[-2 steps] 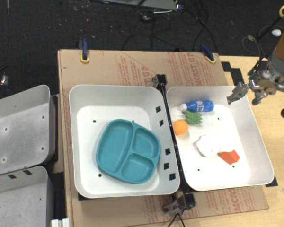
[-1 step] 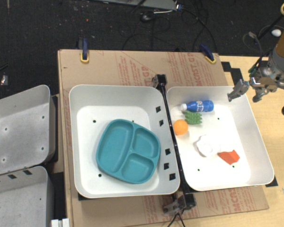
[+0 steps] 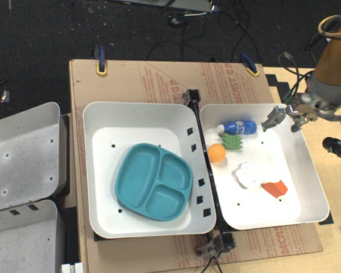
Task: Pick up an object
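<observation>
Your gripper (image 3: pixel 284 118) hovers at the right bin's (image 3: pixel 307 169) far edge, fingers apart, holding nothing. You're approaching; next, descend over the blue bottle (image 3: pixel 240 127).

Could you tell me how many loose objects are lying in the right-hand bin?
5. A blue bottle near the far wall, a green item just below it, an orange ball by the left wall, a white item mid-bin, and an orange-red piece beside it. Nothing seems hidden.

One fixed camera looks down at a slant from above the bench (image 3: pixel 142 78), far enough to frame both bins: left bin (image 3: pixel 96 152), right bin (image 3: pixel 307 181).
</observation>
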{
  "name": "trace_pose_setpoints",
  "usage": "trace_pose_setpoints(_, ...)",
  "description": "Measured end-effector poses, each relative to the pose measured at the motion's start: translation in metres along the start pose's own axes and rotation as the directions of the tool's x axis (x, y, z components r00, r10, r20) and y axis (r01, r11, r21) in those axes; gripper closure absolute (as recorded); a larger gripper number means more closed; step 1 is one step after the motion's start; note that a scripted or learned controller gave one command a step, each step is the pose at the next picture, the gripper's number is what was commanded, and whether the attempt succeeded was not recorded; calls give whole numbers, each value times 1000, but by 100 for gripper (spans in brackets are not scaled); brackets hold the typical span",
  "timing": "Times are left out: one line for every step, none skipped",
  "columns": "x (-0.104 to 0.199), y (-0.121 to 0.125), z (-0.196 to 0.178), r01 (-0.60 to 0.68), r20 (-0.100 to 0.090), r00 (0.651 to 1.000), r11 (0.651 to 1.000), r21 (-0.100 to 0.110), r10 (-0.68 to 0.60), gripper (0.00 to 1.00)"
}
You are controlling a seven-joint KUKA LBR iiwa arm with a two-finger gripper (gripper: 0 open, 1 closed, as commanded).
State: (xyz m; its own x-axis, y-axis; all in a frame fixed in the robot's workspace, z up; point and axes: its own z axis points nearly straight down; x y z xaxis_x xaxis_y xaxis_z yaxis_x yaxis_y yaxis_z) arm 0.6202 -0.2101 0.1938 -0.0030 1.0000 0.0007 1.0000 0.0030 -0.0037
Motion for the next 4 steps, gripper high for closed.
trace_pose_setpoints(-6, -3, 62, -4, 0, 1000, 1000, 0, 4, 0)
trace_pose_setpoints(-5, -3, 104, -3, 1, 1000, 1000, -1, 3, 0)
trace_pose_setpoints(-5, -2, 90, -2, 2, 1000, 1000, -7, 2, 100)
trace_pose_setpoints(-1, 3, 27, 0, 3, 1000, 1000, -11, 0, 100)
